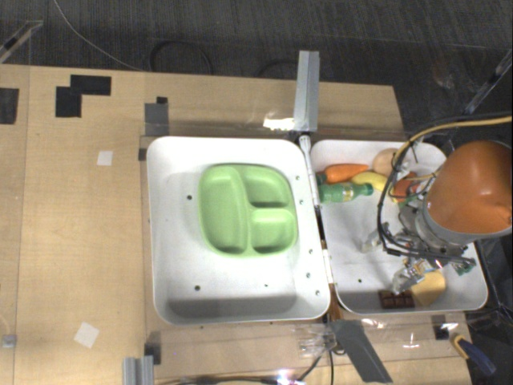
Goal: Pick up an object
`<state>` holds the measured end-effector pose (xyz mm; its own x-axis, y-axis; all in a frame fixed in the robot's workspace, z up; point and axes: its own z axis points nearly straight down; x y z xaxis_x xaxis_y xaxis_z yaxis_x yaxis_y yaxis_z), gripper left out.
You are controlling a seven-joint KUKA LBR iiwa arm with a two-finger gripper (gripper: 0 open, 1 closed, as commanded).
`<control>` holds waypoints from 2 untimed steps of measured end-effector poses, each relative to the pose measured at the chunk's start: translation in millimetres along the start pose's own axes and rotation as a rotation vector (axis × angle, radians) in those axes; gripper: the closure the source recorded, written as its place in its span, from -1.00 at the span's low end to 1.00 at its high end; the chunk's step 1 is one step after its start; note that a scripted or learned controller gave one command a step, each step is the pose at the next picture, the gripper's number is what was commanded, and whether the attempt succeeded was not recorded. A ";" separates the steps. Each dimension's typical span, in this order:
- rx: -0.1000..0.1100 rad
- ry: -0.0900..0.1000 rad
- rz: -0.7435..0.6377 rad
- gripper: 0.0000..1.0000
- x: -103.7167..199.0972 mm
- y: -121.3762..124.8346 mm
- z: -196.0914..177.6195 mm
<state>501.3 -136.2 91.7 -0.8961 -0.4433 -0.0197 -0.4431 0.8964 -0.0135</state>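
We saw the arm over the right bin (478, 297), its tool (410, 277) low at about five o'clock, touching or just above a pale yellow block (430, 288); whether it was parted or gripping we could not tell. The block looked light and fairly stiff, best pinched across its flat sides. A brown piece (395, 300) lay just beside it.
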 end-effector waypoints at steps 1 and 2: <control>0.009 -0.017 -0.006 1.00 -6.5 -1.2 -14.0; -0.007 0.003 -0.104 1.00 -67.6 37.7 -103.2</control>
<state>542.7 -72.1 195.7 -0.8454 -0.5340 -0.0157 -0.5339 0.8455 -0.0087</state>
